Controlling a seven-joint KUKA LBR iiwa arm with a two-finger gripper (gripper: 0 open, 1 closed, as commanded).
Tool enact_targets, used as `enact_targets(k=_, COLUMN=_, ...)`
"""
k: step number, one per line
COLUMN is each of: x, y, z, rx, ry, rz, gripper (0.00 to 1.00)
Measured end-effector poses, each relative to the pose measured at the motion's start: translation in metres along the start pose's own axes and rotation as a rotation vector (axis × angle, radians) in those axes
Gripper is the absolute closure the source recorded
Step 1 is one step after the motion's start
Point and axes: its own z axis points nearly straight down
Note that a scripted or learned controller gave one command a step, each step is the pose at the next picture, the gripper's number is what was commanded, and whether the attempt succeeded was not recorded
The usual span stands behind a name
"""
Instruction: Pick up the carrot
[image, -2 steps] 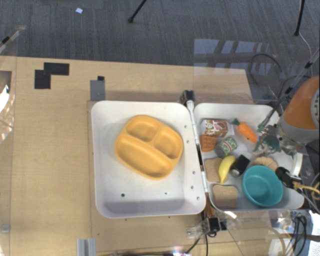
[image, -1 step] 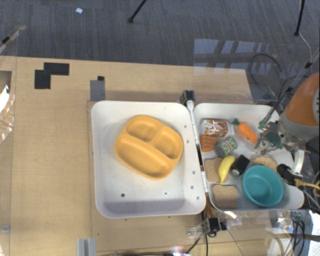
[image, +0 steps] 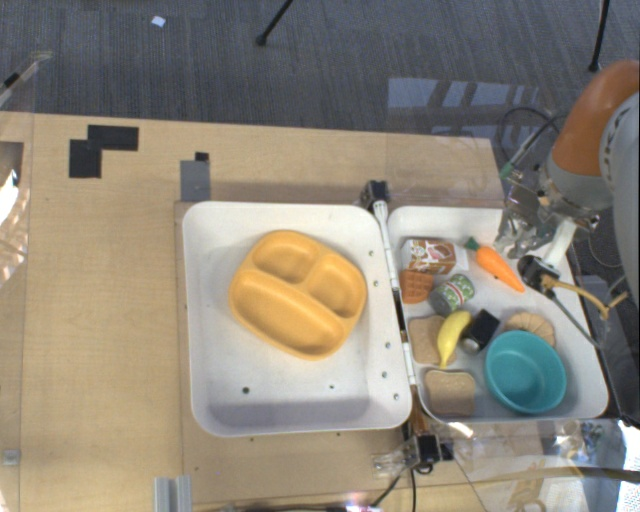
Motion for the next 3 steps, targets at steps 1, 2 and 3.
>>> enact_targets(k=1, x=0.043, y=-0.057, z=0.089, rx=-0.003, ry=-0.001, rz=-0.081, gripper=1.00)
enact_targets(k=2, x=-0.017, y=-0.037, z=0.068, rx=0.000, ry=-0.004, rz=-0.496, gripper=1.00)
enact_targets(k=3, x=0.076, y=-0.069, z=-0.012, rx=-0.004, ry=0.004, rz=-0.644, gripper=1.00)
